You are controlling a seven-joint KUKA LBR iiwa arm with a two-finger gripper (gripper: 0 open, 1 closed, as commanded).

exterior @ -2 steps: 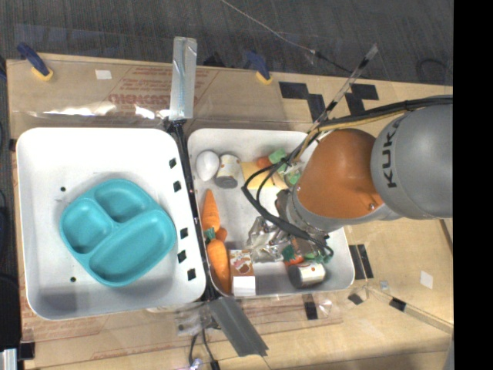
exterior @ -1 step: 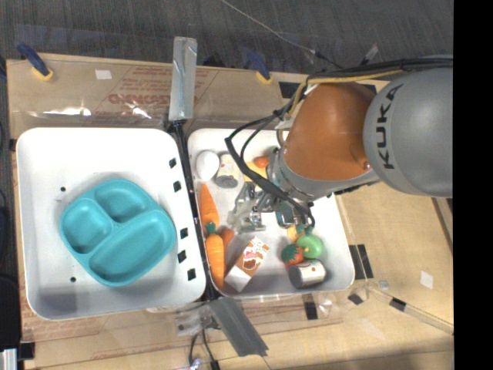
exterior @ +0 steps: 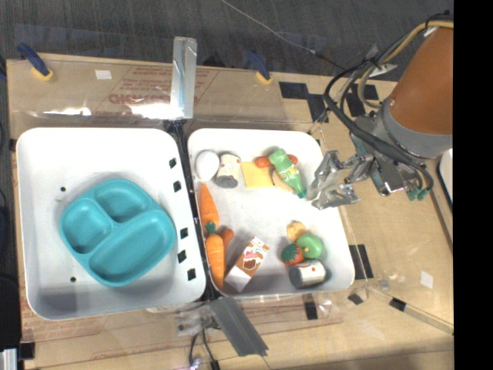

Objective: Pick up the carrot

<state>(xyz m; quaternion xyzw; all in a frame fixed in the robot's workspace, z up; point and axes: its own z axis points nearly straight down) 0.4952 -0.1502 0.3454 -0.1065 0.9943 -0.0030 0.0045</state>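
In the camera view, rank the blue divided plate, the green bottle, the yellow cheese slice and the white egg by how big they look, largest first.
1. Blue divided plate, by far.
2. Green bottle and yellow cheese slice: too alike to rank.
3. White egg, smallest.

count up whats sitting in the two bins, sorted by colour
Orange: 2, a carrot and a second carrot
Teal: 1, divided plate
Green: 2, bottle, round green toy
Yellow: 1, cheese slice
White or grey: 3, small can, carton, second can
Total: 9
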